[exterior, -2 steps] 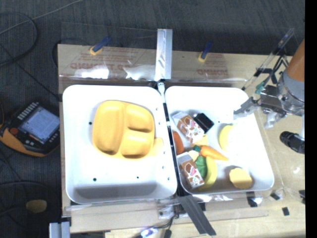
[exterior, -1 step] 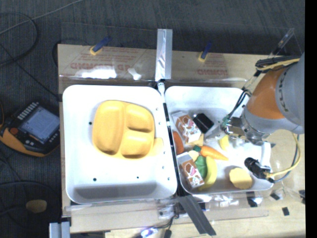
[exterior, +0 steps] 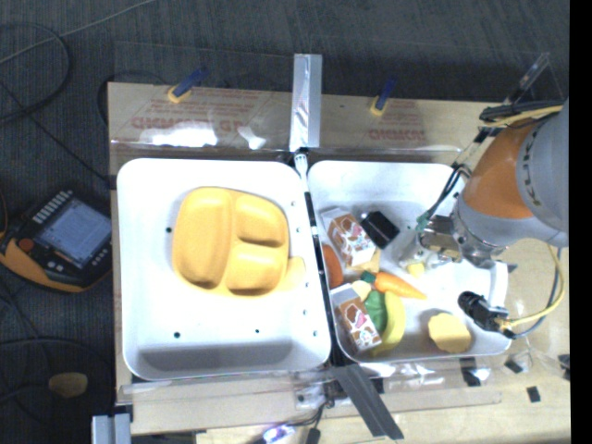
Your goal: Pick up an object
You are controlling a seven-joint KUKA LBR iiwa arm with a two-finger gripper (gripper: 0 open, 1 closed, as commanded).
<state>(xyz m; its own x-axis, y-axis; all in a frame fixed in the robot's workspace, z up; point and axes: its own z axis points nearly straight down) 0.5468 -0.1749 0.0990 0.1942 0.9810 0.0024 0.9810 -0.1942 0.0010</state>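
Observation:
The right bin holds several small items. A brown and white carton lies near its left wall, with a second carton lower down. Beside them are a black block, an orange carrot, a green and yellow toy and a yellow block. My gripper hangs low over the right half of this bin, just right of the black block and above the carrot. The grey wrist and orange band hide much of it.
The left bin holds a large yellow divided tray. A metal divider stands between the bins at the back. A yellow cable loops off the arm by the right bin's lower right corner. A handheld pendant lies on the floor at left.

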